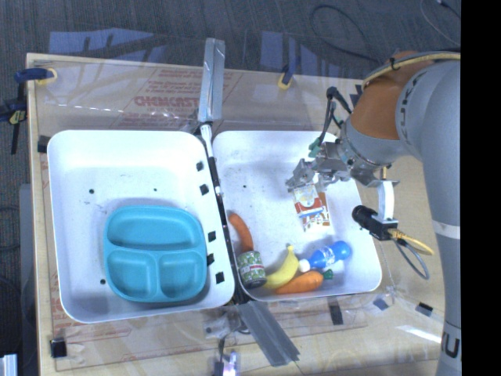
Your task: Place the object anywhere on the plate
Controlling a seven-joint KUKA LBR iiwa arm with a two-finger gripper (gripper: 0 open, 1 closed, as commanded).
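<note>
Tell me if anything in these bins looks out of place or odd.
Nothing is spilled or damaged. The toys sit bunched in the right bin: banana, carrot, can. The blue plate holds nothing yet.

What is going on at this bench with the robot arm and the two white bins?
A grey arm's two-finger gripper is down in the right white bin, right at a small red-and-white packet; whether it grips it is unclear. A yellow banana, orange carrot, blue-capped bottle, small can and an orange sausage-shaped piece lie along that bin's near side. The blue divided plate waits in the left bin.
</note>
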